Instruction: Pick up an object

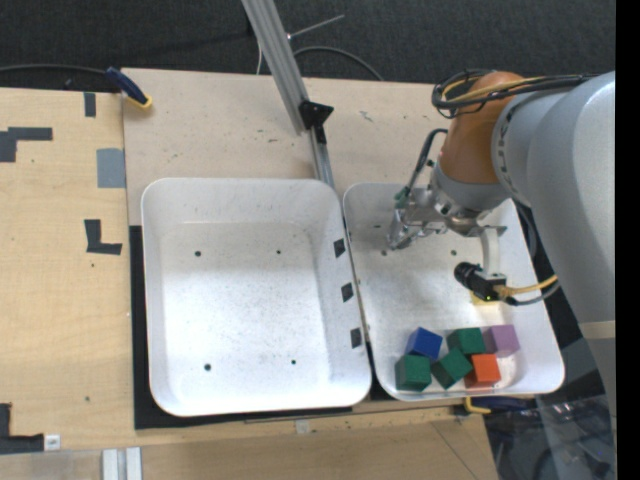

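Note:
Several small blocks lie bunched at the near end of the right bin (400,298): a blue block (424,343), three green blocks (413,372) (451,368) (466,341), an orange block (485,369) and a purple block (503,340). My gripper (400,234) hangs over the far left part of that bin, well away from the blocks, fingers pointing down. I see nothing between the fingers. The gap between them is too small to read.
The left bin (250,288) sits beside the right one, their rims touching. A slanted metal rail (280,53) runs from the top down to the bins' junction. The big grey arm (560,168) covers the right bin's far right side. Cables lie behind.

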Robot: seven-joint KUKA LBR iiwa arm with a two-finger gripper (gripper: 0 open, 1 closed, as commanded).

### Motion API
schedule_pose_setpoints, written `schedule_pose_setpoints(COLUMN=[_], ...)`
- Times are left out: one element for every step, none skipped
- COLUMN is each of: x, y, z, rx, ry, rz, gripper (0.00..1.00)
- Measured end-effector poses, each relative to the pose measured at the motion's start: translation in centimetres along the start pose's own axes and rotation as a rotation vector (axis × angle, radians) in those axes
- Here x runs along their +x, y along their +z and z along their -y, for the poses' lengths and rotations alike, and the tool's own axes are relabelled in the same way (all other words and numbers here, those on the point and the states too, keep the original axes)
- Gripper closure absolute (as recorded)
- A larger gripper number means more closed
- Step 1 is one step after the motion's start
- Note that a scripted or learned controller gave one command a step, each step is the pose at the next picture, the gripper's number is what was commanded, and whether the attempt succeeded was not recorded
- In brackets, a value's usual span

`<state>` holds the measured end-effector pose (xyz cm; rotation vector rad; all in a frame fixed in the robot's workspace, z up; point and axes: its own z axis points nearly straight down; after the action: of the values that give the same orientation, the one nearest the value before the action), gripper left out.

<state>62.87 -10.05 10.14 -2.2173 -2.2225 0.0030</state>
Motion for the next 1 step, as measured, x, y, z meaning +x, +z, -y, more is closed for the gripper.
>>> schedule_pose_setpoints(x=[1.09], y=[-5.07], z=[0.10], rx=[-0.006], ry=[0.000], rz=[0.000], gripper=[1.00])
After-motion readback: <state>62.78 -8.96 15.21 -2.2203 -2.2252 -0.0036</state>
